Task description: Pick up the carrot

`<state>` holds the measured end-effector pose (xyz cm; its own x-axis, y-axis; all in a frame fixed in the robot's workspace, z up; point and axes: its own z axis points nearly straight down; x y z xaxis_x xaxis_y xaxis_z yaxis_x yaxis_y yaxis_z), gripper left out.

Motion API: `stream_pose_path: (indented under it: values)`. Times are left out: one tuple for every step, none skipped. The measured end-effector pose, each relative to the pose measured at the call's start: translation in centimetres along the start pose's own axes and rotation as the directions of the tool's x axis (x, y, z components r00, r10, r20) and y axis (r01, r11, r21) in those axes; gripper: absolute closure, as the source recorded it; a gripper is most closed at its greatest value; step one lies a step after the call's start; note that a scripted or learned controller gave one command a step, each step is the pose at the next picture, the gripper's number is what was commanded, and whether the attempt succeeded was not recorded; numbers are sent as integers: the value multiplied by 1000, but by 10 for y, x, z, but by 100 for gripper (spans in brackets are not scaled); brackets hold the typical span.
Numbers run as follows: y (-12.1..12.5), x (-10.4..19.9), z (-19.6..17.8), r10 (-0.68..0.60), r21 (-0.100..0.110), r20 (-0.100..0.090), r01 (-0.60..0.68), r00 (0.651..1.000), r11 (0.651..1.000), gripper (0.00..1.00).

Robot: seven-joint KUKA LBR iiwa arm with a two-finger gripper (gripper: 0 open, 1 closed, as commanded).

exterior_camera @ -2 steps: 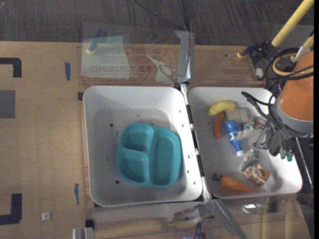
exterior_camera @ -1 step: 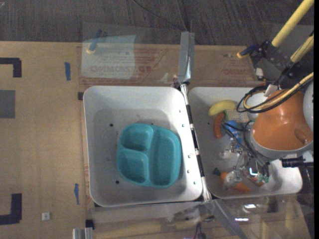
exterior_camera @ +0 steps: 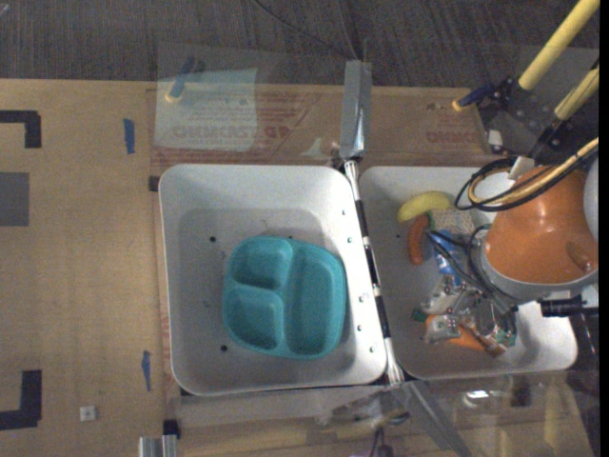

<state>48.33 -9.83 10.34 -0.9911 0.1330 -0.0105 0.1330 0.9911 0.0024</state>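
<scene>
An orange, tapered carrot (exterior_camera: 463,342) lies near the front of the right bin (exterior_camera: 547,355), partly covered by my gripper (exterior_camera: 468,320). The gripper is low in the bin, right over the carrot, and its metal parts and cables hide most of it. I cannot tell whether it touches the carrot. The arm's orange band (exterior_camera: 533,241) sits just behind it, at the bin's right side.
A yellow banana (exterior_camera: 424,205) lies at the back of the right bin, with a short orange-red piece (exterior_camera: 416,244) just in front of it. The left bin (exterior_camera: 190,198) holds a teal divided plate (exterior_camera: 284,296). A metal divider (exterior_camera: 366,255) separates the bins.
</scene>
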Motion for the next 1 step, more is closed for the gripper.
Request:
stream_pose_path:
  values:
    - [44, 8, -82, 235, 3, -4, -235, 972, 972, 100]
